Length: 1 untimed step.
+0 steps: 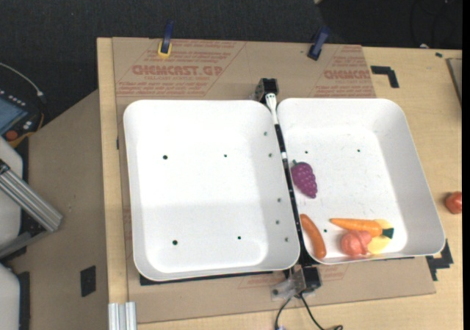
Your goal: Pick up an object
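Camera view: you have two white bins side by side on bench.

Right bin (382,130) holds all items: purple grape bunch (304,178) against left wall at 9 o'clock; orange sausage-shaped piece (313,236) at 7 o'clock; carrot (358,225) at 6 o'clock, touching pink and yellow pieces (361,245), shapes hard to make out.

Left bin (198,189): dark dots on floor.

Small orange-red object (454,203) on bench past right bin, cut off at frame edge.

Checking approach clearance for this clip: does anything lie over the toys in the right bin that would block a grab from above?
Nothing visible covers them. The purple grapes lie apart near the divider; the carrot touches the pink and yellow pieces in the near corner.
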Motion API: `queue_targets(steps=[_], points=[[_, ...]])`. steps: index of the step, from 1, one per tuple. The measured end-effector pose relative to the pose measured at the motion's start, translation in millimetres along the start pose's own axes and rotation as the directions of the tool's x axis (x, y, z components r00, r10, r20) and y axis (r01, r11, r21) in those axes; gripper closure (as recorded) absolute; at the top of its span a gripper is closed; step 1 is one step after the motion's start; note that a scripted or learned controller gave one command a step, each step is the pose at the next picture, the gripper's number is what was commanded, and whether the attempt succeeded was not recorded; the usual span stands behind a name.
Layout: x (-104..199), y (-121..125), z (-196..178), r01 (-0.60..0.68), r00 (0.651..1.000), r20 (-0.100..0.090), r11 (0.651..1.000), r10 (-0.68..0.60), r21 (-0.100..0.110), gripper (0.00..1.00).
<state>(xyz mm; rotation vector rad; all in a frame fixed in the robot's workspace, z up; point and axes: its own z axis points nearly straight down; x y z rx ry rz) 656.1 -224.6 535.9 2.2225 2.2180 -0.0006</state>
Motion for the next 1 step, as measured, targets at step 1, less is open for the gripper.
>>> queue_targets(steps=[1], points=[[10.5, -56.0, -0.7, 0.000, 1.000, -0.002, 1.000, 0.000, 0.003, 1.00]])
